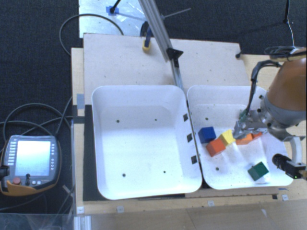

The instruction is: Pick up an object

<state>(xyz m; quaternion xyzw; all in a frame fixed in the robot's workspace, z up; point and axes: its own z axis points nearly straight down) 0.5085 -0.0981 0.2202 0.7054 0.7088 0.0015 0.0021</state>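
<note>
The right bin [225, 97] holds several small blocks. A blue cube [207, 134] lies near its left wall, with a yellow cube [227, 138] and an orange cube [216, 146] just beside it. A green cube [258, 170] sits toward the front right corner. My gripper [243, 129] is low inside the right bin, directly over a second orange block [247, 138] whose edge pokes out beneath it, right of the yellow cube. The orange-banded wrist [288, 87] hides most of the gripper body.
The left bin [103, 128] stands beside the right one, sharing a middle wall [189, 133]. A metal pole [156, 20] slants over the back board. A teach pendant [29, 164] lies on the floor at left.
</note>
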